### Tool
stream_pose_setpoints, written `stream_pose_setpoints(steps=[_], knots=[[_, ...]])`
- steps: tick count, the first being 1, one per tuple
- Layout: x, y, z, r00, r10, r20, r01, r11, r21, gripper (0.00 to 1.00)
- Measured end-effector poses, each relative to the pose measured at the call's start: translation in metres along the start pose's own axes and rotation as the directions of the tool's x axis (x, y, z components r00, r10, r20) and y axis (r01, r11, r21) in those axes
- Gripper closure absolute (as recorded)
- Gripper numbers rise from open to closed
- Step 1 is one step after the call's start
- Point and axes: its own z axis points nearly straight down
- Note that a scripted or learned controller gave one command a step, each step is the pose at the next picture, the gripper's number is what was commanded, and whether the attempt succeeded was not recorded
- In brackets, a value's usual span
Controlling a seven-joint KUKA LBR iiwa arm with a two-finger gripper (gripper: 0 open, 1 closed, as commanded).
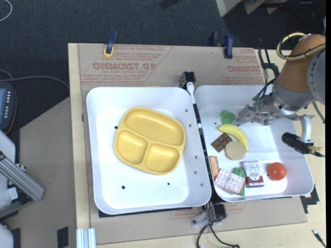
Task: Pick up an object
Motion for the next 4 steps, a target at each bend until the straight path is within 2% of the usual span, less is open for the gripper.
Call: stream_pose_setpoints(steps=[1, 2, 3, 4], knots=[[0.000, 0.002, -0.014, 1.000, -0.001, 0.002, 0.001, 1.000, -0.006, 1.00], [0.006, 0.001, -0.076, 1.000, 0.001, 0.004, -0.001, 1.000, -0.011, 1.00], [0.011, 0.010, -0.126, 1.000, 0.000, 0.004, 0.000, 1.000, -0.013, 1.00], [0.011, 0.011, -0.144, 1.000, 0.001, 0.003, -0.001, 1.000, -0.009, 1.00]])
